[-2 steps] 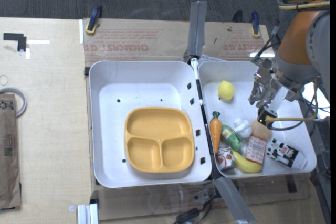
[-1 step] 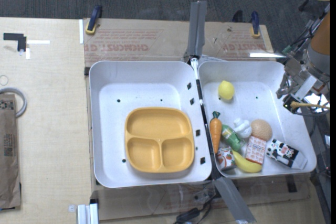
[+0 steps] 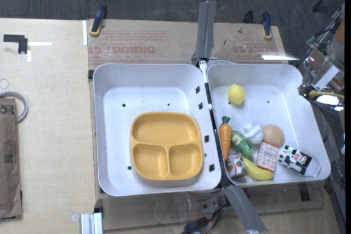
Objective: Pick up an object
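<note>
Nothing is lifted yet: the tool (image 3: 323, 87) hangs at the right bin's (image 3: 290, 82) right rim, its grip impossible to tell, while lemon (image 3: 236, 94), carrot (image 3: 225, 138) and banana (image 3: 256, 170) lie inside that bin

Yellow divided plate (image 3: 166, 146) in left bin (image 3: 109, 134), blue clamps (image 3: 98, 19) — brown paper bag (image 3: 9, 161) at left

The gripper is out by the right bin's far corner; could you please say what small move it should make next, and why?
Probably a short move inward over the right bin toward the lemon. The gripper sits at that bin's outer edge, while the lemon lies alone, away from the clustered toys, so it looks the easiest pick.
</note>
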Robot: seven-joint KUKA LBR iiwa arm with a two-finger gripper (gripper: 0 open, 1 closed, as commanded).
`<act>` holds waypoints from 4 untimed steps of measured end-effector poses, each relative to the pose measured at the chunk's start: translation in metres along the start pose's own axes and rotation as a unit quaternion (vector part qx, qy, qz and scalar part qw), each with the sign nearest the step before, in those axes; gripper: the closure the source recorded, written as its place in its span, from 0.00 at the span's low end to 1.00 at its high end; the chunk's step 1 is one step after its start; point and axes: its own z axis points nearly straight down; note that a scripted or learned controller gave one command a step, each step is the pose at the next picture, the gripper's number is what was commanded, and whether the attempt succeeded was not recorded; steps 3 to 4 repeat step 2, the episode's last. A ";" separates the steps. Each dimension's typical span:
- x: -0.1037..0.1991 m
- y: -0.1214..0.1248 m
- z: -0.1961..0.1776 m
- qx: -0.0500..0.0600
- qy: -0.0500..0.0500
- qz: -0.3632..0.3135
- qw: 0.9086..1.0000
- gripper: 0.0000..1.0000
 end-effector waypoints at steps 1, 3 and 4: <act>0.074 -0.046 -0.022 0.000 0.000 0.033 0.999 1.00; 0.107 -0.131 -0.033 0.001 0.000 -0.085 0.996 1.00; 0.107 -0.131 -0.033 0.001 0.000 -0.085 0.996 1.00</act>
